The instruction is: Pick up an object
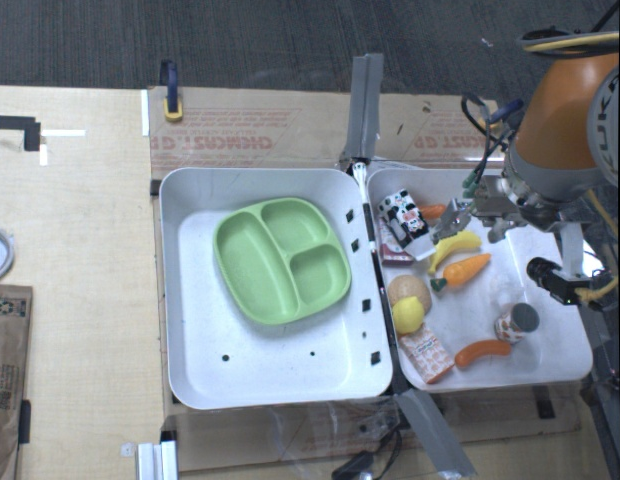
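The gripper (468, 211) hangs over the far part of the right bin (550, 368), below the arm's orange band (560, 118); whether it is spread or pressed together cannot be told, since the wrist and cables crowd that spot. Just at its 7 o'clock lies a toy banana (454, 249), close to the claw tip, though contact cannot be judged and nothing reads as gripped. Touching the banana at 5 o'clock is a toy carrot (464, 270), orange with a green stub. At the claw's 9 o'clock sits a small cow-print carton (403, 215), black on white, atop a reddish packet (392, 249).

Further out, toward 7 o'clock, a tan round item (410, 289) rests against a yellow lemon (407, 314), and beyond them lies a pink snack packet (426, 354). At 5 o'clock are a small can (514, 322) (dark lid up) and an orange sausage-like piece (481, 352).

Well off at 9 o'clock, the left bin (190, 368) holds a green divided plate (281, 259), tilted slightly on the white floor.
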Motion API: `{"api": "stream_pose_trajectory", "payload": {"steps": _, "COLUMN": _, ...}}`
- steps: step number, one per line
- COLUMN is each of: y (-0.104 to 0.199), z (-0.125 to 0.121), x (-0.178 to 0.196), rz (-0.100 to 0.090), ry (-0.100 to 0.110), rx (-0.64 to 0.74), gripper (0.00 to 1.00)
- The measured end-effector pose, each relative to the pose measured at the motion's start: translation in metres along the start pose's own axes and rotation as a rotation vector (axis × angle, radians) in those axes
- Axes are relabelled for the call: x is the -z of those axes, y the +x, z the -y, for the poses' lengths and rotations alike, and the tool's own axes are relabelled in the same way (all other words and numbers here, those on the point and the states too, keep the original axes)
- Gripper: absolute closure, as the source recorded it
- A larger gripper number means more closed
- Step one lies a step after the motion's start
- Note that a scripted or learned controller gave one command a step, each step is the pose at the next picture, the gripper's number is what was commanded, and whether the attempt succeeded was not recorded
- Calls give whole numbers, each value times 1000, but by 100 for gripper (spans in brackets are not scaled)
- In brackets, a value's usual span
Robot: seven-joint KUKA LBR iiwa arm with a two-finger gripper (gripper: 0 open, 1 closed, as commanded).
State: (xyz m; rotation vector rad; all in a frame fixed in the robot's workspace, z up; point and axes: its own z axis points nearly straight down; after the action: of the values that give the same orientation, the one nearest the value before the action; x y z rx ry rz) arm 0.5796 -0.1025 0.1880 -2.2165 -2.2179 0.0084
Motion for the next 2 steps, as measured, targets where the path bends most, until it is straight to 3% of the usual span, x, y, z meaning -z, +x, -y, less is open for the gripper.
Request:
{"api": "stream_pose_trajectory", "payload": {"steps": 1, "y": -39, "z": 1, "x": -91, "rz": 8, "ry": -19, "rx": 177, "gripper": 0}}
{"api": "stream_pose_trajectory", "payload": {"steps": 2, "y": -47, "z": -2, "x": -93, "rz": 6, "ry": -17, "rx": 151, "gripper": 0}}
